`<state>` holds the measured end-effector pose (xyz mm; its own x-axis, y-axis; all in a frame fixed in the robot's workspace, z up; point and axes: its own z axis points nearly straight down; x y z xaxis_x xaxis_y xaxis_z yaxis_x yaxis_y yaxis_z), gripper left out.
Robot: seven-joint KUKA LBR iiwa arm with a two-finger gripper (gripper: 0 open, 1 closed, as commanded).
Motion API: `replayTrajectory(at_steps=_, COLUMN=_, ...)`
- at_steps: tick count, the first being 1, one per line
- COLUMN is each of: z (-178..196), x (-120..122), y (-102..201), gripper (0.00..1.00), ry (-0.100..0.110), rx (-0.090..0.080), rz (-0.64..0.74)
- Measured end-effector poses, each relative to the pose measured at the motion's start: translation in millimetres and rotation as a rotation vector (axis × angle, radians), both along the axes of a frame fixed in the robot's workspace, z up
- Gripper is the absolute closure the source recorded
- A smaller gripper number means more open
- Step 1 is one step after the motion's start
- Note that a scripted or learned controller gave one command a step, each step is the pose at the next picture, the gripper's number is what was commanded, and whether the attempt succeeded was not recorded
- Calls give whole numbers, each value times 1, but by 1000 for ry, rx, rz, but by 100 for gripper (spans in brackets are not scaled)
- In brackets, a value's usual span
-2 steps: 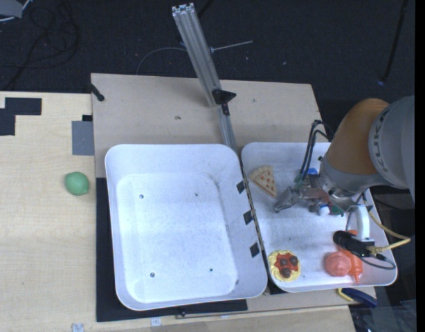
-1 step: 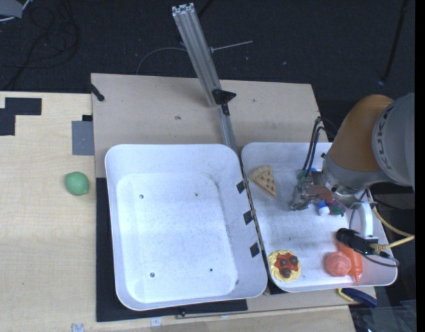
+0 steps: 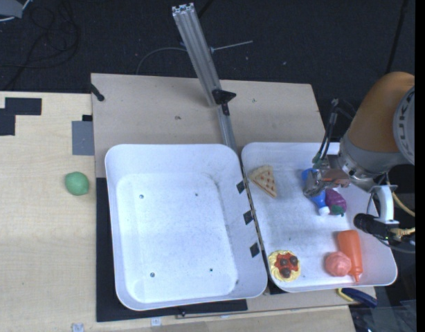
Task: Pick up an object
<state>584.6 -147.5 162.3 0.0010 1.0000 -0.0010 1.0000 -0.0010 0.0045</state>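
The gripper [image 3: 316, 185] sits low in the right-hand shallow white bin [image 3: 295, 227], near that bin's far rim; whether it is released or clenched cannot be told, since the wrist hides it. Just beside it, toward the near rim, lies a small blue-and-purple toy with a white tip [image 3: 331, 203], touching or nearly so. Left of the gripper a tan pizza-slice toy [image 3: 264, 181] lies apart, with bare floor between. Nearer the front edge rest an orange carrot-shaped toy [image 3: 350, 252], a pink rounded toy [image 3: 336, 263] against it, and a yellow plate-like toy with red topping [image 3: 284, 265]. The left white bin [image 3: 122, 164] offers open room (a green ball [image 3: 77, 183] lies beyond it on the wooden counter [image 3: 32, 254]).
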Motion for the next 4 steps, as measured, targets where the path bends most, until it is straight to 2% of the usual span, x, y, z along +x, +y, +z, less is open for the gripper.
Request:
replayTrajectory(at_steps=1, z=52, x=1, y=0, gripper=100, ry=1, rx=0, rz=0)
replayTrajectory(at_steps=3, z=53, x=-39, y=98, gripper=100, ry=4, rx=2, rz=4)
replayTrajectory(at_steps=4, z=54, x=-46, y=140, gripper=100, ry=5, rx=2, rz=3)
